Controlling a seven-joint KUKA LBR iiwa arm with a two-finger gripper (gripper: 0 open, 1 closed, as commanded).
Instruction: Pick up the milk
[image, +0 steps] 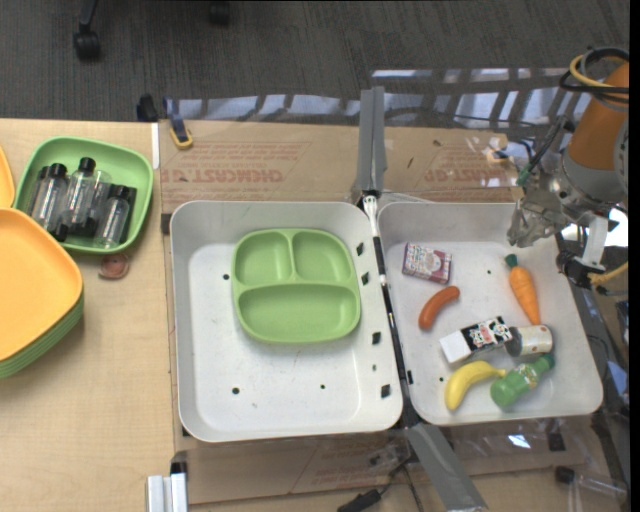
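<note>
arm: grey body | orange band above wrist | yellow and black cables | gripper: grey metal

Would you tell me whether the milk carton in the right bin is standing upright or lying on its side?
Lying on its side: the milk carton shows its long cow-patterned face flat on the floor of the right bin, beside the banana.

Two white bins. One divided green plate. In the right bin: one milk, one carrot, one sausage, one banana, one pink box, one green bottle.
</note>
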